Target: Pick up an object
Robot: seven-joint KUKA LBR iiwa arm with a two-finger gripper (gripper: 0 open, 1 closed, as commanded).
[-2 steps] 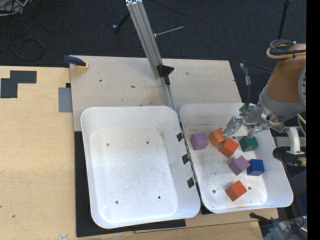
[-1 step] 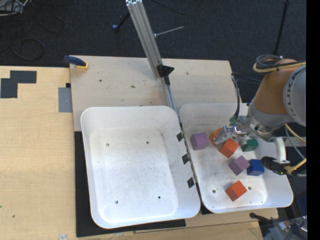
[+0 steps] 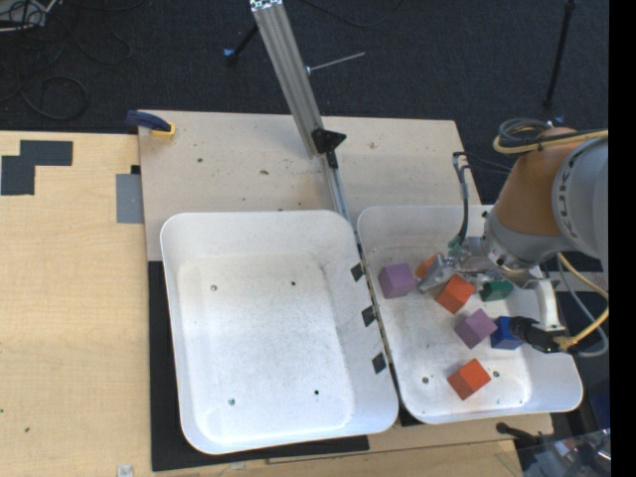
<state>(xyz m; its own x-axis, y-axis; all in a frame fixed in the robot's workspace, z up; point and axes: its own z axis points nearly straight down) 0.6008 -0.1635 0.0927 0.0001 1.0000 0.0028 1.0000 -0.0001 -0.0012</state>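
Orange-red cube (image 3: 455, 293), tilted, touching the gripper (image 3: 437, 274) in the right bin (image 3: 556, 391)

Gripper (image 3: 437, 274) inside right bin (image 3: 556, 391), one block (image 3: 396, 279) just left of it, one (image 3: 455, 293) touching its right, three blocks (image 3: 469, 378) nearer the front.

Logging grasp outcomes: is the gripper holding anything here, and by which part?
Cannot tell. The gripper is low in the right bin, beside an orange block; no object visibly gripped.
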